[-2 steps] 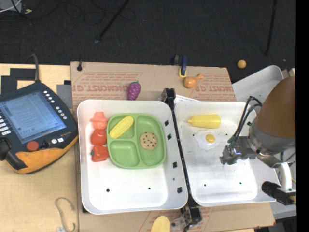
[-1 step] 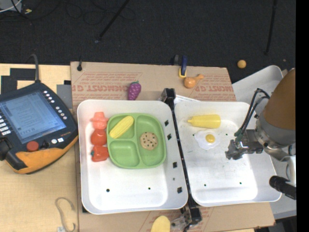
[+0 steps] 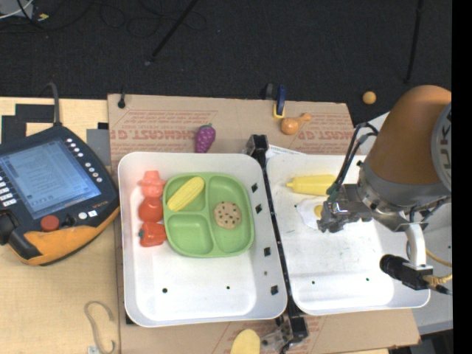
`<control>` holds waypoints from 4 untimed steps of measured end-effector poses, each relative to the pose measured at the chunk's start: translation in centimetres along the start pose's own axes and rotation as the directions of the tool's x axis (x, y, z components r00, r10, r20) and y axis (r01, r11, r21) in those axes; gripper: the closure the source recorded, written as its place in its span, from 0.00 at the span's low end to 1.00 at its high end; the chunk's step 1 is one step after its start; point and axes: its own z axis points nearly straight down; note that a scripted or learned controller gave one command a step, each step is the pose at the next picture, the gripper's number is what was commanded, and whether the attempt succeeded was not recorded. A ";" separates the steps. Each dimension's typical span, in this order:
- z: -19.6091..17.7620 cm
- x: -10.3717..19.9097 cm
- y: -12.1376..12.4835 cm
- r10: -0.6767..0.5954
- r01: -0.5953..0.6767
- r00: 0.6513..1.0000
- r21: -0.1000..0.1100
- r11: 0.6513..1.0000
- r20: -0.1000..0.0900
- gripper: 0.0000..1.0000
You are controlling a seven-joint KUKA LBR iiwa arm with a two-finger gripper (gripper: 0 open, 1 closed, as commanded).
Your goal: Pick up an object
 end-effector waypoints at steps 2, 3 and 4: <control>-0.3 8.3 5.0 0.001 -0.001 1.000 -0.001 1.000 0.000 1.00; 1.1 12.4 8.6 0.002 -0.002 1.000 0.000 1.000 0.000 1.00; -0.3 16.0 12.2 0.002 -0.002 1.000 -0.002 1.000 0.000 1.00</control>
